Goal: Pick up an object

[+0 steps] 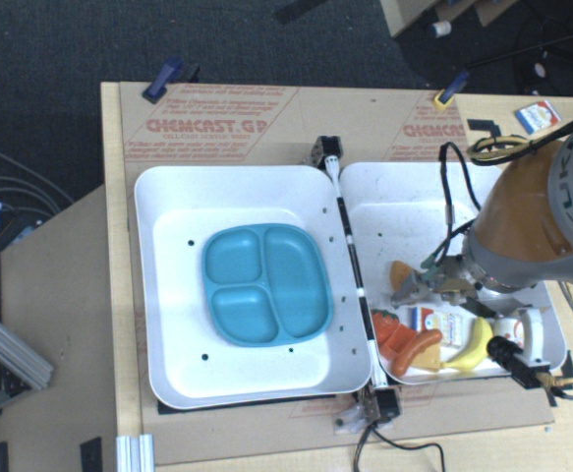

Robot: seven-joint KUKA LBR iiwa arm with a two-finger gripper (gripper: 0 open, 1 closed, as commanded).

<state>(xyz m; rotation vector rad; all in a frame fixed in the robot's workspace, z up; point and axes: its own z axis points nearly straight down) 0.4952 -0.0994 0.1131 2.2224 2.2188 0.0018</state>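
A blue divided plate (pixel 266 283) lies in the middle of the left bin (pixel 168 205). The right bin (pixel 394 190) holds a pile of small things at its near side: a red-orange piece (pixel 402 339), a yellow banana (pixel 473 347), a white packet with a label (pixel 438 321) and a tan piece (pixel 402 273). My gripper (pixel 431 281) hangs low over the right bin, just above the packet and right beside the tan piece. The grey wrist and orange band (pixel 527 214) cover the bin's right half.
Black cables (pixel 453 180) loop from the arm over the far part of the right bin. A black clamp (pixel 326 148) sits between the bins at the back and another one (pixel 382 403) at the front. Blue clips (pixel 161 82) hold the cardboard base.
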